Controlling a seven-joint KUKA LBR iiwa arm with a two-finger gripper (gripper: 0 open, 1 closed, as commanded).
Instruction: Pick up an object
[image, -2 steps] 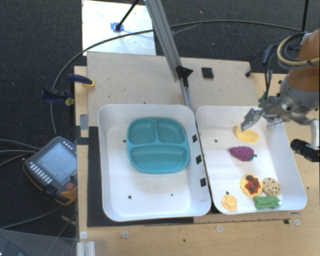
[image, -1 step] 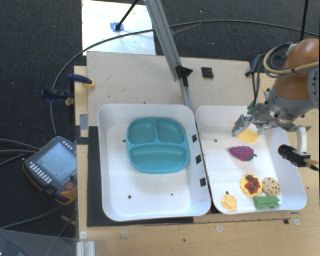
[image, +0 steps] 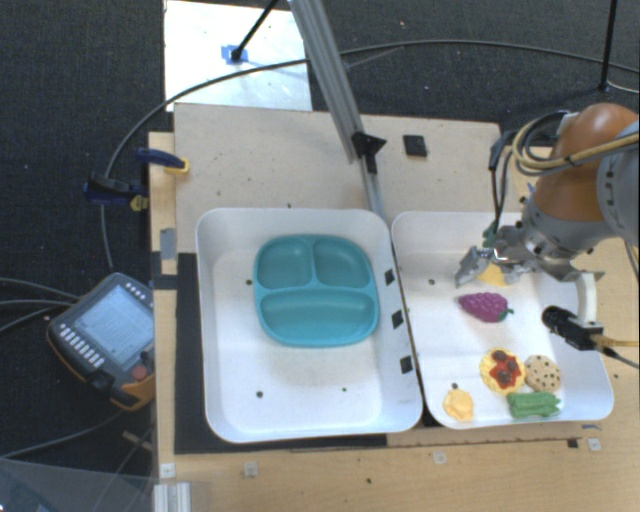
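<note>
The gripper (image: 487, 266) hangs low over the right white bin (image: 432, 330) on the desk, clenched around a small yellow toy piece (image: 494, 271) seen between its fingers. Just below lies a purple plastic grape bunch (image: 484, 306). Nearer the front edge sit a small pizza toy (image: 502, 370), a chocolate-chip cookie (image: 542, 373), a green pea pod (image: 533, 403) and a yellow pear-like piece (image: 458, 403). The left white bin (image: 230, 380) holds a teal divided plate (image: 316, 290).

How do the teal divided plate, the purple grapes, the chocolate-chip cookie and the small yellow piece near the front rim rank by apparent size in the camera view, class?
1. Teal divided plate, by far the largest.
2. Purple grapes.
3. Chocolate-chip cookie and small yellow piece: these look too alike to rank.
</note>
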